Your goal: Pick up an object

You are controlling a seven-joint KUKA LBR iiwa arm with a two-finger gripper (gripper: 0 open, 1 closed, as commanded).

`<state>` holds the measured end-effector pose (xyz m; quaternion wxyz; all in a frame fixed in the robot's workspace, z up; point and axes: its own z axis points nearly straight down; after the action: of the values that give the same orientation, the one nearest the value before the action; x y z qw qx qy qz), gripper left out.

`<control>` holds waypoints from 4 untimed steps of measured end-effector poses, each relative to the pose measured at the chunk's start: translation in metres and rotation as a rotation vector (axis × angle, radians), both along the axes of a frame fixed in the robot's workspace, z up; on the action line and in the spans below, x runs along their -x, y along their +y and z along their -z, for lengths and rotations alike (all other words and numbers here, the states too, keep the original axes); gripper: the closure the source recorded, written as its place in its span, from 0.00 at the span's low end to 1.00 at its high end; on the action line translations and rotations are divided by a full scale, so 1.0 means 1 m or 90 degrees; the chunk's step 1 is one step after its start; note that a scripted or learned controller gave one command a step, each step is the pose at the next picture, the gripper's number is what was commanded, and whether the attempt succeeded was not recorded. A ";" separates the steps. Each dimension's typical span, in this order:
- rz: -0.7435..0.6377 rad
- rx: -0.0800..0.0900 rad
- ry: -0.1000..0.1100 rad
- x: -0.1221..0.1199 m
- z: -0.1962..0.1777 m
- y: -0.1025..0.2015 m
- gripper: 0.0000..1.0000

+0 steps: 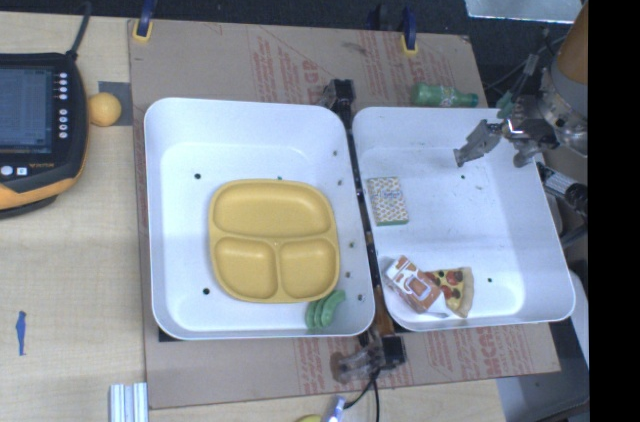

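Camera view, read from its left: a black handheld control pad (35,135) lies on the desk (70,310) far from the claw, with a small yellow ball (104,108) just beside it; both sit outside the bins, so they are probably not meant to be picked. Next comes the left bin (175,125), well away from the claw. It holds a yellow divided plate (273,239) lying flat, and a small green thing (325,310) wedged against the bin's near wall beside the plate.

The right bin (520,210) is the one the claw (498,142) hangs over, near its far corner. Within it, a small patterned square pad (386,200) lies flat next to the wall shared with the left bin, to the claw's left and nearer the camera. A toy pizza slice (432,288) rests at the bin's near edge, well apart from the claw. A green bottle (445,95) lies on the cardboard just beyond the bin's far rim (outside it, so likely out of play).

The claw stands spread wide with nothing between its fingers. By my judgement the pick has not begun, and the square pad looks the closest candidate.
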<state>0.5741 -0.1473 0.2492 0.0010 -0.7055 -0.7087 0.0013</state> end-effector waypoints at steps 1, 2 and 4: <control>0.000 0.001 0.001 0.026 0.102 -0.065 0.00; -0.002 0.001 0.001 0.025 0.091 -0.066 1.00; -0.001 0.000 0.000 0.035 0.048 0.035 1.00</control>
<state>0.5388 -0.1122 0.2016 0.0011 -0.7047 -0.7095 0.0015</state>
